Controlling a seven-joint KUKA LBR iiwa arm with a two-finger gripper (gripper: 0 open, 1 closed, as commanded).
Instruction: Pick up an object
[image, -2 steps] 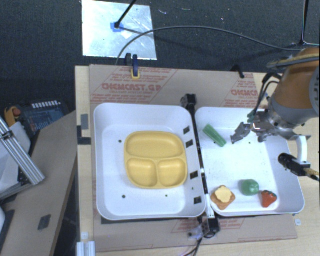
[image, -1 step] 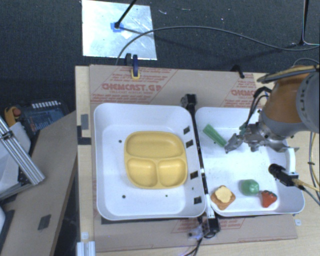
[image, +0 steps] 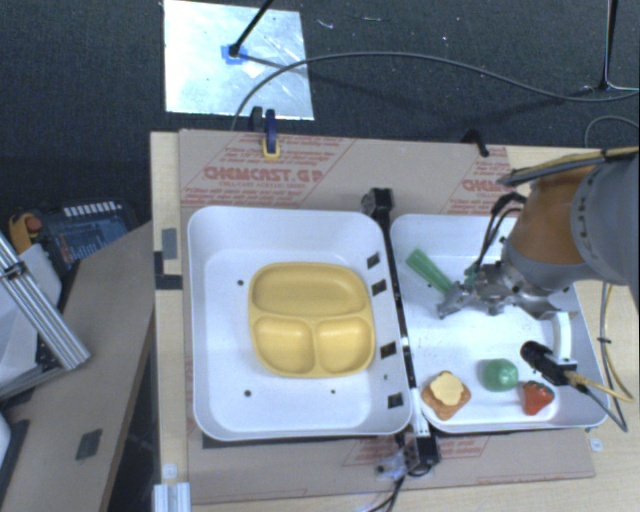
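round orange toy, green ball, red piece share right bin.

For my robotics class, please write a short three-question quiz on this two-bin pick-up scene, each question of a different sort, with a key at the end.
1. True or false: the yellow divided tray lies in the right bin.
2. Which item lies nearest the gripper? A) green stick B) strawberry C) sandwich toy
3. Fill in: between the sandwich toy and the strawberry sits a round ____ object.

Key: 1 false, it lies in the left bin; 2 A; 3 green.
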